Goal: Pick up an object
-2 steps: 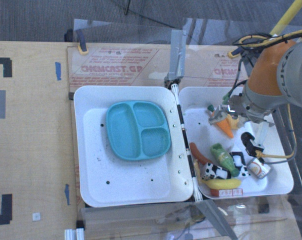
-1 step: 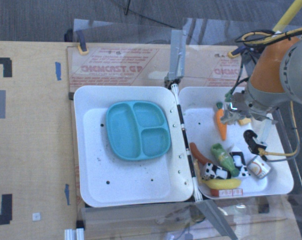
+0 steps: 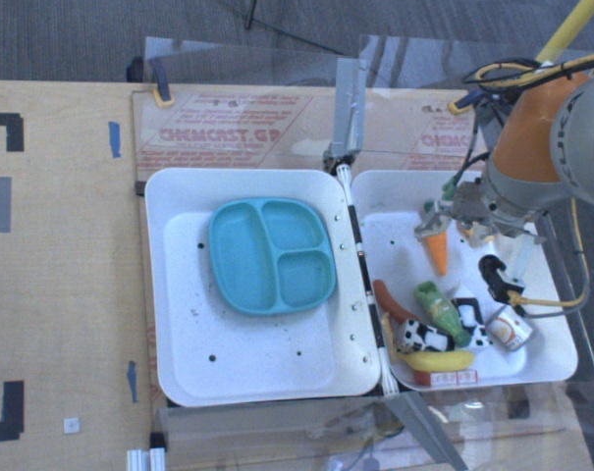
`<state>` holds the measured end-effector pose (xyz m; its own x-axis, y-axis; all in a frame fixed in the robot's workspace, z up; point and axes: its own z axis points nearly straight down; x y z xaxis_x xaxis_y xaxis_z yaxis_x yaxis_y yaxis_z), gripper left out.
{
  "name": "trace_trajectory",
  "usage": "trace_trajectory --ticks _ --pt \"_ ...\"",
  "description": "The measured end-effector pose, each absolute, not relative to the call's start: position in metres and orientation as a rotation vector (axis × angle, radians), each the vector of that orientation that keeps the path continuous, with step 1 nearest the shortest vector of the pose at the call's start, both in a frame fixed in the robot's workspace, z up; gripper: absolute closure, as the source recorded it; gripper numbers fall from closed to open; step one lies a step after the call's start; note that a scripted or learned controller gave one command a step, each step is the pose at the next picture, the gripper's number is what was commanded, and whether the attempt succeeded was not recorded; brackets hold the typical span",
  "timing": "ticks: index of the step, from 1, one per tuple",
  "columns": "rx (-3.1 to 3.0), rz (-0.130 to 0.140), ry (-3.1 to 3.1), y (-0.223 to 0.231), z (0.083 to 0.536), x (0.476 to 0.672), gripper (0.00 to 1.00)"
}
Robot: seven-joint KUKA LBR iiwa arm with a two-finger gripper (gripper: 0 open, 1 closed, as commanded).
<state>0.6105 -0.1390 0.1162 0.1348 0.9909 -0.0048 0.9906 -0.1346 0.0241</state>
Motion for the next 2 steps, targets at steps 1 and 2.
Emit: trace_trajectory --ticks 1,2 --pt "2.411 0.006 2.004 -0.12 0.088 0.598 0.0" --pt "2.41 0.006 1.998 -0.122 0.1 0.599 1.0"
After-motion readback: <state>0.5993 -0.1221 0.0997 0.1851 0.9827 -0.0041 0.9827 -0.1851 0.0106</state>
